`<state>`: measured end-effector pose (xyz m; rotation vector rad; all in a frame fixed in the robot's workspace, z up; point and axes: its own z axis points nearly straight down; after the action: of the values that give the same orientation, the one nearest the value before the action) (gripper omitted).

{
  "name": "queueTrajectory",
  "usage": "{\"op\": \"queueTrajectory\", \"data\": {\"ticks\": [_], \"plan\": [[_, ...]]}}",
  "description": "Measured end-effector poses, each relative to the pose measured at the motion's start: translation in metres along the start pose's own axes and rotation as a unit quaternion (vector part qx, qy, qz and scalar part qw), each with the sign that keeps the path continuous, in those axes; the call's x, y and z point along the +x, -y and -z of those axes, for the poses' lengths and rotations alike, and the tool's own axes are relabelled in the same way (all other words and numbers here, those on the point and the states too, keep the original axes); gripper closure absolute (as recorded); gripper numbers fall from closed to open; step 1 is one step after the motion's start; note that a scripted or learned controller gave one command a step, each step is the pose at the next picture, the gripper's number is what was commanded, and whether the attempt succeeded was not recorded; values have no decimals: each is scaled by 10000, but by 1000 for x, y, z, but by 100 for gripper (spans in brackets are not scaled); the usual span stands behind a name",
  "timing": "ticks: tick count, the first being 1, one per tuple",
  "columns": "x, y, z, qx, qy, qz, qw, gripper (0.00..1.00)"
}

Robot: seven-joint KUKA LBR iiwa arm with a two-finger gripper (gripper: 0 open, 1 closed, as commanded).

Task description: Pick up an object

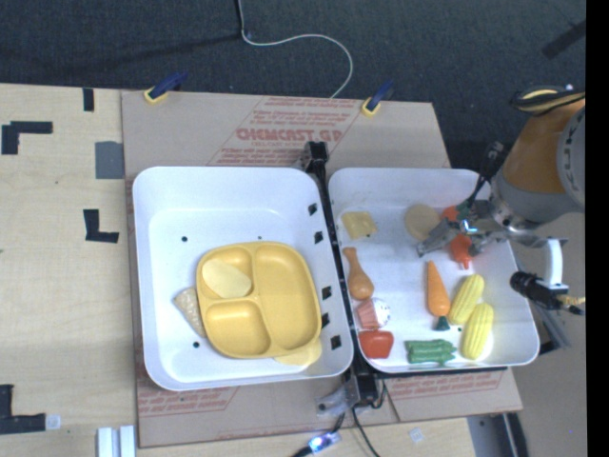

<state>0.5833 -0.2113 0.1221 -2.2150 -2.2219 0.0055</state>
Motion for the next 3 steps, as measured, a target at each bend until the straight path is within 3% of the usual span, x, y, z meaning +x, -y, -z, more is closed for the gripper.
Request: {"op": "queueTrajectory", "data": {"ticks": [1, 2, 3], "plan": [[1, 0, -39, -21, 13, 0, 10000, 0], [1, -1, -27, -35, 18, 2, 10000, 100], [-1, -1, 37, -47, 10, -12, 10000, 100]]}}
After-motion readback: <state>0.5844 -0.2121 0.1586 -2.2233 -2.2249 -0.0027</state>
